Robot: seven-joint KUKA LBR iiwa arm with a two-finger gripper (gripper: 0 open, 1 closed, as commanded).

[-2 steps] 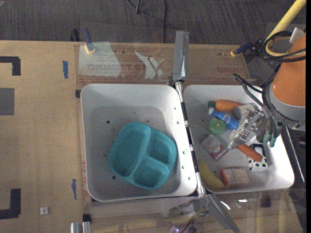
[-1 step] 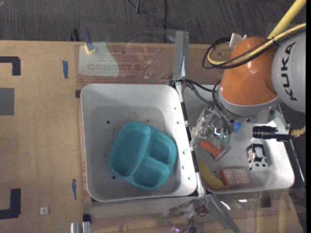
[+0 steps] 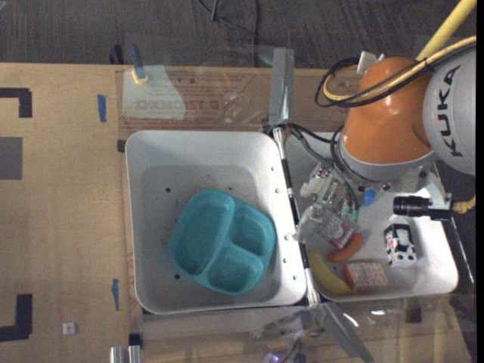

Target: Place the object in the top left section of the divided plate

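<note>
Hovering low over the right white bin (image 3: 442, 274): the two-finger gripper (image 3: 327, 216), fingers too cluttered to call, beside a yellow banana (image 3: 327, 273), seemingly. Teal divided plastic plate (image 3: 221, 240) in the left white bin (image 3: 151, 165).

A pale wooden bench (image 3: 60, 225) carried black corner marks (image 3: 19, 100) and strips of blue tape (image 3: 101, 107). Beyond its far edge lay dark grey carpet (image 3: 91, 10), crossed by a black cable (image 3: 219, 6).

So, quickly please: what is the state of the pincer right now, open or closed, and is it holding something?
Pincer: cannot be told; it hangs low over the right bin, above the toys there.
</note>
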